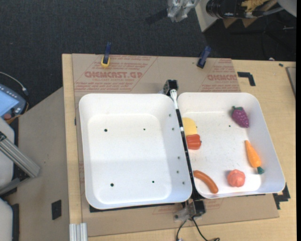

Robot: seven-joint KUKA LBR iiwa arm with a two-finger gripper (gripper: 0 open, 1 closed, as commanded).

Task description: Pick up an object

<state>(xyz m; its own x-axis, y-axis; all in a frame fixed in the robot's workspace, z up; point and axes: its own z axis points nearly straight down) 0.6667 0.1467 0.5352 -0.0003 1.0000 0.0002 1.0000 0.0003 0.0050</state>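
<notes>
The right bin (263, 141) holds several toy foods. A purple grape bunch (240, 116) lies near its far right corner. An orange carrot (253, 156) rests along the right wall. A red tomato (236, 178) sits near the front right. An orange sausage (206, 181) lies at the front left. A yellow piece (189, 125) and a red-orange pepper (193, 141) sit against the left wall. My gripper (180, 9) hangs high at the top edge of the view, well beyond the bins, with nothing seen in it.
The left bin (127, 150) lies beside the right one, joined by a black clip strip (179, 127). Both rest on a cardboard sheet (141, 70) held by blue clamps (204, 56). Metal framing (14, 155) stands at the left.
</notes>
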